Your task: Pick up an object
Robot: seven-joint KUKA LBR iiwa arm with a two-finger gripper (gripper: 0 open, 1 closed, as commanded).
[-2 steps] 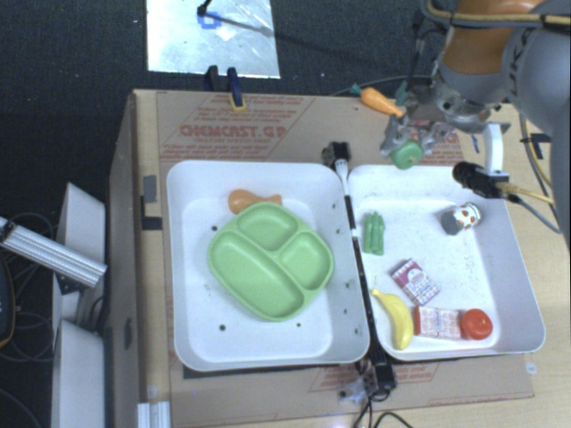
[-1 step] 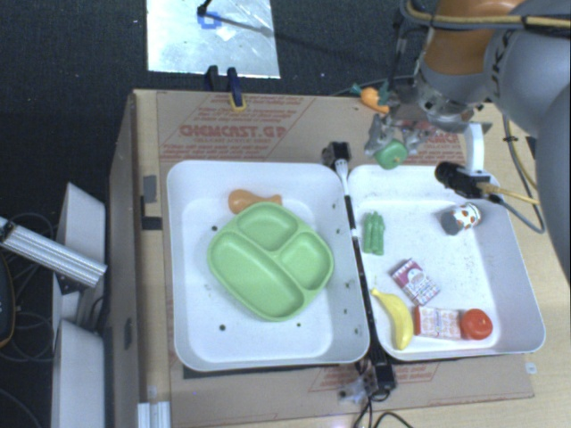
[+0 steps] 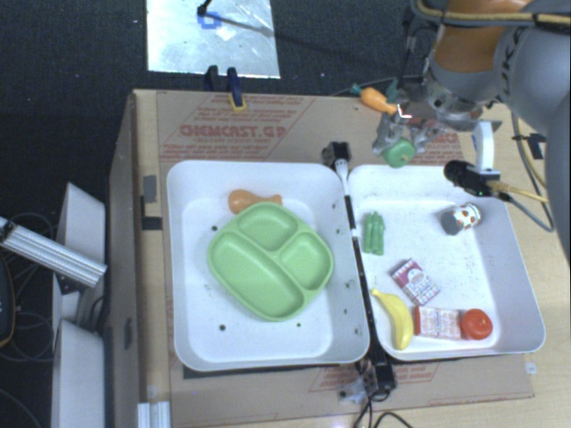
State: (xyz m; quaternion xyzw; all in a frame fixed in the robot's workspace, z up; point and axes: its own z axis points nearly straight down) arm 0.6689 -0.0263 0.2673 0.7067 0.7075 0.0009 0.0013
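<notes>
The grey arm reaches in above the right bin, past that bin's far right corner, its orange band uppermost and the wrist pointing down; the gripper hangs over the right bin's far rim, toward its far left corner; the fingers are closed on a small green round thing, which sits between them above that rim and clear of the bin floor.

Inside the right bin, a green ribbed piece lies along its left wall; a small grey and white object rests toward its far right side, nearest to the gripper of all the contents; a red and white packet lies about its middle; a banana lies by its near left corner, just beside a white and red box with a red round thing touching the box's right end, along the near wall.

Beyond the right bin's far rim, an orange carrot-like piece lies on the desk, close to the gripper.

Left of the right bin and touching it stands the left bin, holding a green divided plate with an orange thing partly hidden behind it.
</notes>
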